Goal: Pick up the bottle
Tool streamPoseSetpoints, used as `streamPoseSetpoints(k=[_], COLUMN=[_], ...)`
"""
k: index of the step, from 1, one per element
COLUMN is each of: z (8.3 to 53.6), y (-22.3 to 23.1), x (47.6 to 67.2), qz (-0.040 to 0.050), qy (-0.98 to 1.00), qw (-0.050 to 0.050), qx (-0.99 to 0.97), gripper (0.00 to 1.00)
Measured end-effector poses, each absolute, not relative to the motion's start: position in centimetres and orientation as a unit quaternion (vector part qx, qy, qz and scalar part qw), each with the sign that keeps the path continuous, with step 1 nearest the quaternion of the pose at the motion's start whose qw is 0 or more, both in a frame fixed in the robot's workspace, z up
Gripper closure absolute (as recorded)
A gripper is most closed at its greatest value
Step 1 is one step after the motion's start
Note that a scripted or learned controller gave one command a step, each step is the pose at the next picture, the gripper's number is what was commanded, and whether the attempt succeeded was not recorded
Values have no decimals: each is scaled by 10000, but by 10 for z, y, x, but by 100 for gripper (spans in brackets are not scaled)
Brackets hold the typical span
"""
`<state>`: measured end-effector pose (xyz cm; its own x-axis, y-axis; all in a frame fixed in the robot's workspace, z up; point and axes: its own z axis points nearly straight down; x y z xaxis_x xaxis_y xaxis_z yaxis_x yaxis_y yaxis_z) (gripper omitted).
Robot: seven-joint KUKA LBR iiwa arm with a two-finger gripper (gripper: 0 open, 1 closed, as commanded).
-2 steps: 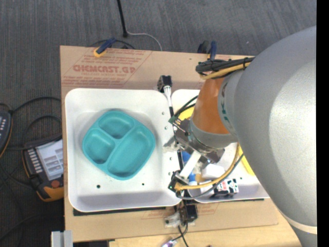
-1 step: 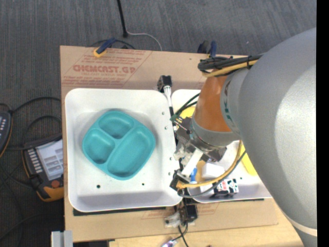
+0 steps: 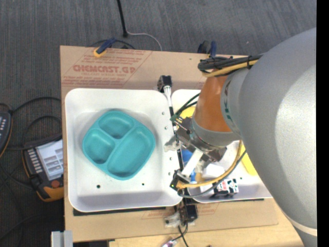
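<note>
Grey arm (image 3: 277,133) bent low over right bin (image 3: 252,192), hand (image 3: 191,161) at its left wall — grip state hidden, teal plate (image 3: 119,144) in left bin (image 3: 77,138)

Right bin (image 3: 253,191) mostly hidden under the arm (image 3: 277,127), bottle (image 3: 190,160) partly covered, arm cut off at right edge

Dark grey carpet floor (image 3: 51,14), brown cardboard-topped bench (image 3: 103,68), black cable (image 3: 121,14), possibly a handheld controller (image 3: 46,163) at left.

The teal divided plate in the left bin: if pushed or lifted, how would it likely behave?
The teal divided plate looks like moulded plastic, so probably stiff and light. It lies flat on the left bin floor, so a push would likely slide it, not tip it. Its rounded, smooth rim may slip from a pinch.
</note>
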<state>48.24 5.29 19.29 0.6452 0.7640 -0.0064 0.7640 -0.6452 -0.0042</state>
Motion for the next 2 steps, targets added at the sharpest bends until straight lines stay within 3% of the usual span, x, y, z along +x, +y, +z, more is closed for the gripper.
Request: streamPoseSetpoints(k=[1, 2], z=[202, 202], y=[53, 53], x=[482, 482], qz=[52, 53], qy=[-4216, -4215], qw=[9, 7], qx=[-9067, -9068], gripper=[100, 0])
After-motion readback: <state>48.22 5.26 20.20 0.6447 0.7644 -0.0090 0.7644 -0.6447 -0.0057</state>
